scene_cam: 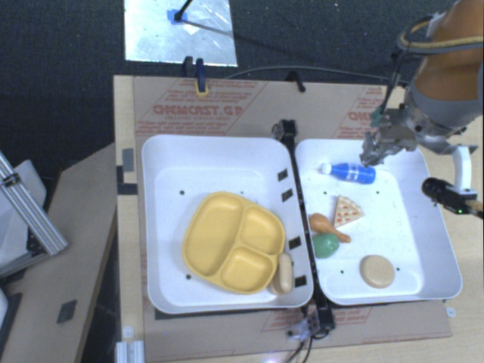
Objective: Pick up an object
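Arm comes in from 3 o'clock side, claw hanging low over right bin, just at 1 o'clock of blue bottle. Cannot tell whether claw is spread or closed; nothing seen in its grip. Bottle lies on its side at bin's 12 o'clock end. Pizza slice near bin middle, chicken drumstick and green pear toward 9 o'clock, round biscuit at 6 o'clock. Left bin holds yellow divided tray, bread roll touching its 4 o'clock corner.
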Available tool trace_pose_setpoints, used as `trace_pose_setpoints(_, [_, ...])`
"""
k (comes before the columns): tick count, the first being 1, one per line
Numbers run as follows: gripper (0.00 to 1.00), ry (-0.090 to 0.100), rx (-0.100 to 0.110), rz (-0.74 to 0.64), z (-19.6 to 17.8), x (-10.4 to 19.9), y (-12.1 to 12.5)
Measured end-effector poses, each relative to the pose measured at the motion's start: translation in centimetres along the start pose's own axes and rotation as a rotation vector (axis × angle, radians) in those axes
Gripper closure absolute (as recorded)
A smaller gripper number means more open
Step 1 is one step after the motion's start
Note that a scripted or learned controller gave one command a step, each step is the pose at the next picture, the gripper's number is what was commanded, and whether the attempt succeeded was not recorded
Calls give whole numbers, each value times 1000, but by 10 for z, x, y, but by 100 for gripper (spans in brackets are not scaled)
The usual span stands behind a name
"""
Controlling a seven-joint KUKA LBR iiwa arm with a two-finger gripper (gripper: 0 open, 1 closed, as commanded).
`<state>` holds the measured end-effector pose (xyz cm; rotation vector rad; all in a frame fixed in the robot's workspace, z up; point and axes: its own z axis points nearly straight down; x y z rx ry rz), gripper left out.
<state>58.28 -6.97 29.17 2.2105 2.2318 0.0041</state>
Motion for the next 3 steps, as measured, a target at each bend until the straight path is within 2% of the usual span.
trace_pose_setpoints(1, [100, 0, 0, 1, 5, 45, 3])
trace_pose_setpoints(3, [100, 1, 2, 0, 50, 156, 20])
